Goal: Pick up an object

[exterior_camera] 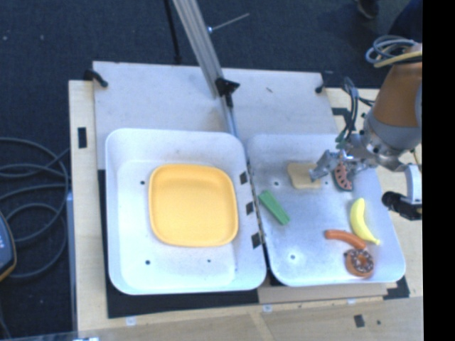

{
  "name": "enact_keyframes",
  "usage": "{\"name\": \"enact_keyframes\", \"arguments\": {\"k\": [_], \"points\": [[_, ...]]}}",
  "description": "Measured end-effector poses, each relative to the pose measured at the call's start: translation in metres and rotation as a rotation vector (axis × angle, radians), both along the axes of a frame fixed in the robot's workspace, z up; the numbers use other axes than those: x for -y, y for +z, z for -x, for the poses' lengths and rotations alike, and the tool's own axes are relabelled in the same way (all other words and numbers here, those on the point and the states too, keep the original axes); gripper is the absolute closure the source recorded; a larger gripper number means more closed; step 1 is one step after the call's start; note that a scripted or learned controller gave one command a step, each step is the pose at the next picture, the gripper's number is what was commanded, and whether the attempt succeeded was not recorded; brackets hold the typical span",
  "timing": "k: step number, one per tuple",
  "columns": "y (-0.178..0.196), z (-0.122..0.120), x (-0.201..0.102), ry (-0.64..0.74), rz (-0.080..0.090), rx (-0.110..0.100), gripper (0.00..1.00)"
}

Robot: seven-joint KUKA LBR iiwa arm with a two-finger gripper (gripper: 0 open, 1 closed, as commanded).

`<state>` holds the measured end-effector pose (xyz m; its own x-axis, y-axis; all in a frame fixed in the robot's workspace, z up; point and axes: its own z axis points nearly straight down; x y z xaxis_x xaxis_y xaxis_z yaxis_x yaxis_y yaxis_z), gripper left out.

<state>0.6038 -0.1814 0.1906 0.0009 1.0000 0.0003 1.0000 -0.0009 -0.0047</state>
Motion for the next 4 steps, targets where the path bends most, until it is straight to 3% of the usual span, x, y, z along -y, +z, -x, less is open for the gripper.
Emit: {"name": "enact_keyframes", "arguments": {"k": [1, 2, 3, 4], "points": [[-0.049, 0.003, -0.009, 0.0, 0.0, 0.001, 0.0], [-0.036, 0.001, -0.008, 0.0, 0.0, 0.007, 1.0], [0.021, -0.006, -0.015, 0.002, 0.001, 0.01, 1.0], [0.074, 0.001, -0.02, 0.001, 0.001, 0.01, 1.0]]}}
